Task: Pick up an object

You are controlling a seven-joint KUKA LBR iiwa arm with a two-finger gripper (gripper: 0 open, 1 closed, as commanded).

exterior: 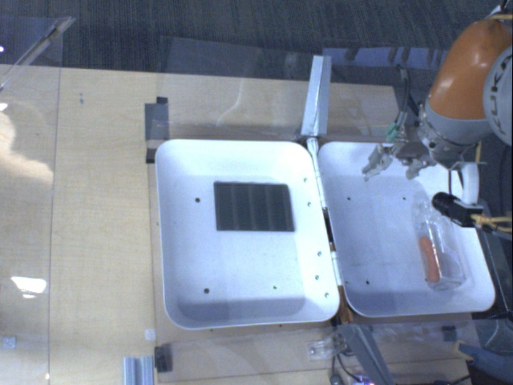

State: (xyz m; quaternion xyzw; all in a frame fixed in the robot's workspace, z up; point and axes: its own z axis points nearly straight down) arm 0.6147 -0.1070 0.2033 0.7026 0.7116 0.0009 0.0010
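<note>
Likely light, stiff, slippery: clear tube (438,257) with orange insert, lying below the empty, spread-fingered gripper (396,164); grasp across mid-body.

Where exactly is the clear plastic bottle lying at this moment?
The clear plastic bottle lies in the right bin, near its right wall toward the front, below the gripper in the camera view.
</note>
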